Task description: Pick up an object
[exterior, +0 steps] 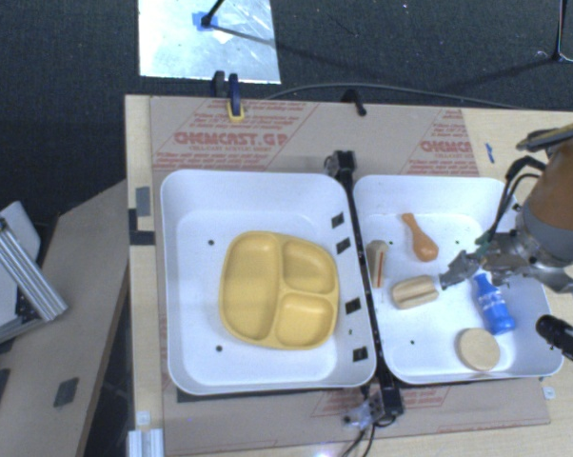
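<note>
The disc (pixel 479 348) lies at the right bin's (pixel 429 369) front edge. The gripper (pixel 461 276) hovers between the bun (pixel 414 292) and the bottle (pixel 492 307); I cannot tell its opening. Centre over one item, then descend straight.

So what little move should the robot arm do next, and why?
Probably ease the end effector a touch toward the tan block in the right bin and lower onto it. The end effector sits just beside that block, with the blue bottle right behind it, so the block looks like the nearest thing to pick up. Nothing shows between its fingers yet.
</note>
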### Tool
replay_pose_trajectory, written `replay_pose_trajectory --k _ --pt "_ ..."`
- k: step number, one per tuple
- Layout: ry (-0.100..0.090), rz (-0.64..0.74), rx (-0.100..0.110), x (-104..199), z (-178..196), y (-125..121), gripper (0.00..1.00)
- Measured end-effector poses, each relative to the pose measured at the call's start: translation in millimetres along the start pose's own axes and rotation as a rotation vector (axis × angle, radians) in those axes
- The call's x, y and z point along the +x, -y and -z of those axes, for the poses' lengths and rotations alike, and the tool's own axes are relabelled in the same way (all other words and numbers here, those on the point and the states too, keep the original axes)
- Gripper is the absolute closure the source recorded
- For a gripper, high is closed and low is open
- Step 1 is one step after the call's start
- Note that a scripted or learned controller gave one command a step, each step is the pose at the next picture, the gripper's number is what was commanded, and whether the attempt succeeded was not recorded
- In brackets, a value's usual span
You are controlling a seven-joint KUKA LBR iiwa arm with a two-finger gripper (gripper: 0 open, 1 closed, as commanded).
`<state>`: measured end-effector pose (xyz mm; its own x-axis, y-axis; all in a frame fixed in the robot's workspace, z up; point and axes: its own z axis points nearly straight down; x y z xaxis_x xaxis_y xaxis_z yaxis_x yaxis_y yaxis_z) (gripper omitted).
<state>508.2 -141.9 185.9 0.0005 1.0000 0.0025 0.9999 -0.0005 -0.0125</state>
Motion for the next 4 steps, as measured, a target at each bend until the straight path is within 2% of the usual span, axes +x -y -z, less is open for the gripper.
replay_pose_trajectory --k 1,2,3,4 --pt "0.002 0.004 -0.013 0.4 6.6 -3.1 0.0" --pt "0.001 0.002 -0.009 -7.0 -47.9 -10.2 0.0" --pt "0.002 0.0 -0.017 -6.9 -98.0 -12.6 0.0" --pt "0.002 0.003 -0.022 -6.6 -83.8 -14.3 1.0"
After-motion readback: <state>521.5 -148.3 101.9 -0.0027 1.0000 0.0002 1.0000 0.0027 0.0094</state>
